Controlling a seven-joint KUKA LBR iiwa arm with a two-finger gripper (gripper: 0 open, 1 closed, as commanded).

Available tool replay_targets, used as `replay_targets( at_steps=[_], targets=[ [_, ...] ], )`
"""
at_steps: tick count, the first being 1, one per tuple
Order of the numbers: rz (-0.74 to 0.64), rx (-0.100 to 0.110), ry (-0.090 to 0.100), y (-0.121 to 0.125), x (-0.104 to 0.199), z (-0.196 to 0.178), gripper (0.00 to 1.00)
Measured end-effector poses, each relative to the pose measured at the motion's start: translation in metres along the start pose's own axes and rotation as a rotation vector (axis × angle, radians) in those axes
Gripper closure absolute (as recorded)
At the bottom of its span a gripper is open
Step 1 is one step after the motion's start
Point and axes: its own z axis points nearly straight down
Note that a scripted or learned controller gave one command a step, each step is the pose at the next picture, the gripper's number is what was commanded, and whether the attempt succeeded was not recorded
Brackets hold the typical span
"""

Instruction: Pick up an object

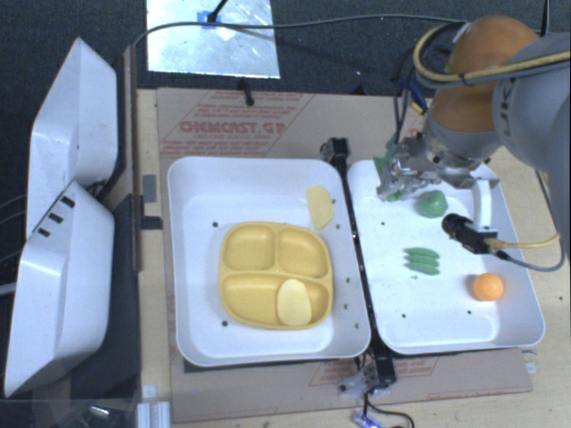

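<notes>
The arm (526,69) reaches in from 3 o'clock and carries its end effector (390,188) low over the right bin (428,324), at about 11 o'clock of that bin, close to its far left corner. From this angle I cannot tell whether the end effector is wide or narrow, and nothing can be seen held in it.

Three things lie in the right bin. A round green lump (432,204) sits just beside the end effector, on its 3 o'clock side, toward 12 o'clock of the bin. A ridged green piece (421,260) lies near the bin's middle, at 6 o'clock from the lump and apart from it. An orange ball (487,287) rests toward 4 o'clock of the bin, well apart from the end effector.

The left bin (192,266) holds a yellow divided tray (234,248) at its middle. A pale yellow oval (293,302) lies in the tray's near compartment, at about 5 o'clock of the tray. A second pale yellow piece (320,206) lies on the bin floor at 1 o'clock of the tray, touching or just beside its rim.

Both bins rest side by side on the counter (268,119).
</notes>
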Motion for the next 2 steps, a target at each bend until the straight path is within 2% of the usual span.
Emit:
replay_targets(
  at_steps=[2],
  targets=[
    [-0.001,0.002,0.000,-0.051,0.107,-0.011,1.00]
  ],
)
